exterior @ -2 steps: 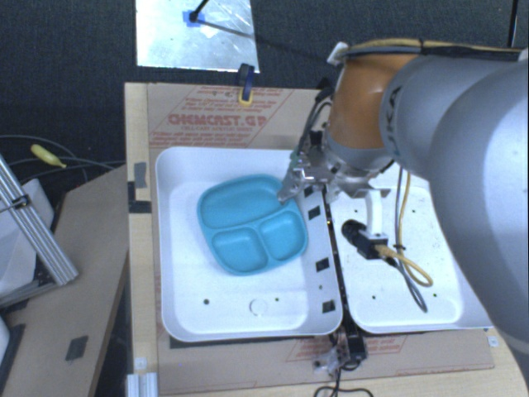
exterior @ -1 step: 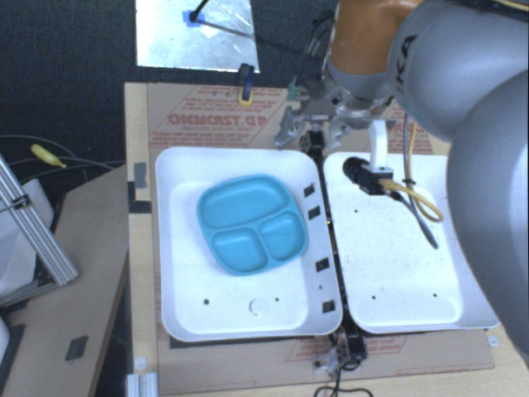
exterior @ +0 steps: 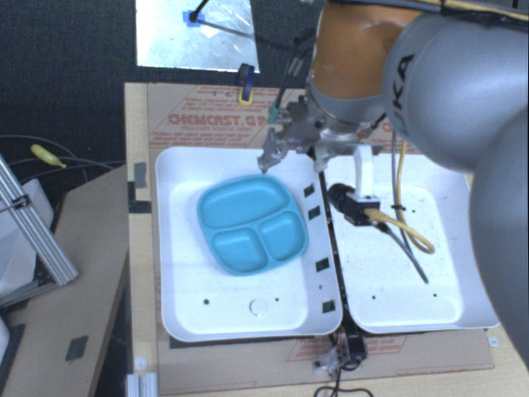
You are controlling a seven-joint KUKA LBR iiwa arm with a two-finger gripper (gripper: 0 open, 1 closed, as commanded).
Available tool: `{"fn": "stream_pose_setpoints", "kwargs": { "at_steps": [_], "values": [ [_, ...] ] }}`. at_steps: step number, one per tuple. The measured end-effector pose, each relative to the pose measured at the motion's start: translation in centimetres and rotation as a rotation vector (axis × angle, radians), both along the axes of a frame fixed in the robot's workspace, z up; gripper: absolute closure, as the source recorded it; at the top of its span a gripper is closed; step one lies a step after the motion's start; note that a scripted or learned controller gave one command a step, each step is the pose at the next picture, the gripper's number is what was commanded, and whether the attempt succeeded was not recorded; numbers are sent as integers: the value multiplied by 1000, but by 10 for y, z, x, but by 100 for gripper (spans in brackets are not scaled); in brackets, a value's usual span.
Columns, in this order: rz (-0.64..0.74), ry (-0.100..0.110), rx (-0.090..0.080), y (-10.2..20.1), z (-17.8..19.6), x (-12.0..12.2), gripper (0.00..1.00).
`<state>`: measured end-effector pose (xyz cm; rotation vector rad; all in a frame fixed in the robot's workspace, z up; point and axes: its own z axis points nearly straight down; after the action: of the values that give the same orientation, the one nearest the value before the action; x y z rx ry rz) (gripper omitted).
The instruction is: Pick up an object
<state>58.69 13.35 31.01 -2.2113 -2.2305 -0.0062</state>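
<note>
Targeting the blue divided plate (exterior: 252, 234), which lies flat in the left bin (exterior: 178, 190), you should bring the gripper (exterior: 270, 160), hovering by its far rim, open or closed you cannot tell, squarely astride that rim.

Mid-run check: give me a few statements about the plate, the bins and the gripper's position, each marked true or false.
1. A blue plate lies in the bin on the view's left. True.
2. The plate has two compartments. False: it has three.
3. The gripper is near the plate's far right rim. True.
4. The plate lies upside down. False: its compartments face up.
</note>
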Motion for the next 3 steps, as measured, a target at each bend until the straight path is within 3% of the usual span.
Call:
{"fn": "stream_pose_setpoints", "kwargs": {
  "at_steps": [1,2,3],
  "values": [
    [3,-7,4,44,88,-61,0],
    [1,-15,7,84,228,-83,0],
    [2,-3,0,82,230,-82,100]
  ]
}}
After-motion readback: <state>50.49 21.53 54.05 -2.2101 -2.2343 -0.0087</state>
